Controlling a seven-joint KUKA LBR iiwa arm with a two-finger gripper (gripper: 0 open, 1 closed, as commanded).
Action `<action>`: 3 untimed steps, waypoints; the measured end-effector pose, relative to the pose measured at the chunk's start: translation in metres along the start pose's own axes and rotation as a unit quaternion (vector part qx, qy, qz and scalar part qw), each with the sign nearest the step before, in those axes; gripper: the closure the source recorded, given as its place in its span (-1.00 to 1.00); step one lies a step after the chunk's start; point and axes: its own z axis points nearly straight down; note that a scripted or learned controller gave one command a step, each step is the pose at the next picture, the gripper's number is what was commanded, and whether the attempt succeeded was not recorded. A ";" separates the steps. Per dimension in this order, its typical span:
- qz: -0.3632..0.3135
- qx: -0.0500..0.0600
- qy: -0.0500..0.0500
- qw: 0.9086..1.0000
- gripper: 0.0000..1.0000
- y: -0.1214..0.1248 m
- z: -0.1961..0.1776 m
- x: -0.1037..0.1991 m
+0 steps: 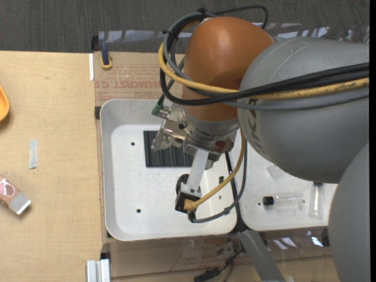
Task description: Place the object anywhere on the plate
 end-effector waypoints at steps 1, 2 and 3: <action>0.087 0.000 0.000 0.996 -1.00 0.034 -0.113 0.036; 0.113 0.001 -0.001 0.994 -1.00 0.098 -0.009 0.061; 0.310 0.001 0.000 0.951 -1.00 0.071 0.165 0.050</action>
